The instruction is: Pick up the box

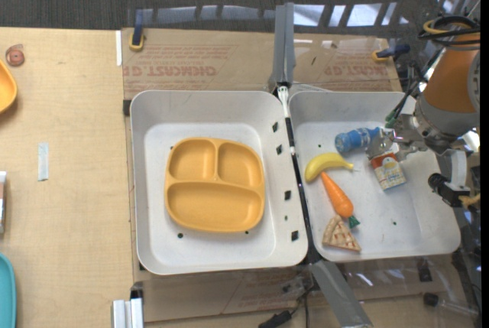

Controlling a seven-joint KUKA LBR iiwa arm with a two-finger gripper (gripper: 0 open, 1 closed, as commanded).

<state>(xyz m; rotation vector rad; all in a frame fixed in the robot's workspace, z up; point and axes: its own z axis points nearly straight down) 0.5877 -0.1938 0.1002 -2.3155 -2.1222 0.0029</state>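
Box [390, 170] sits in the right bin [428, 238], upper-right part, upright-ish and tilted, red top, pale label side. Gripper [388, 141] is directly above/beside its top end, arm coming in from the right with the orange band visible over the bin's far right edge. Can't tell gripper state: metal parts blur into the box top and the blue bottle [356, 140] lying just to the left. Can't tell either whether there's contact with the box or just a hover. Box looks to be resting on the bin floor, so I'd judge the pick not done: approach roughly complete, grasp and lift left. Clutter nearby: banana [327, 164] and carrot [338, 196] to the left of the box, pizza-slice toy [341, 235] lower down, all apart from the box. Bottle is the close one, near the gripper; risk of catching it on closing. Left bin [153, 181] holds an orange divided plate [216, 185], not relevant.
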